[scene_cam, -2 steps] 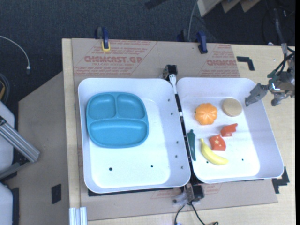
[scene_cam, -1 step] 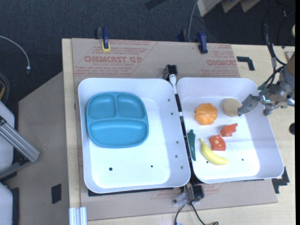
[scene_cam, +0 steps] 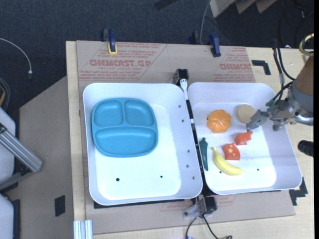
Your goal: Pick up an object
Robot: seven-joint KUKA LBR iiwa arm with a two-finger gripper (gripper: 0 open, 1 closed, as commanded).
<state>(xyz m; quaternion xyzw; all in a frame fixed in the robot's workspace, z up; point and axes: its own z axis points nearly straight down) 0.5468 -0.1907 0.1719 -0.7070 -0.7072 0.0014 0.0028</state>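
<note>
The end effector [scene_cam: 255, 123] hangs low over the right bin [scene_cam: 279, 180], between the beige round piece [scene_cam: 244, 113] and a small red piece [scene_cam: 243, 138], probably to choose one; whether its fingers are apart I cannot tell. The orange [scene_cam: 219, 120] and banana [scene_cam: 227, 164] lie near.

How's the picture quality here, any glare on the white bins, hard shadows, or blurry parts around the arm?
Camera view: even, soft light; the right bin and left bin look bright but not blown out, with faint shadows under the banana and blue divided plate. The tool and wrist look slightly soft; the small red pieces are low in detail.
</note>
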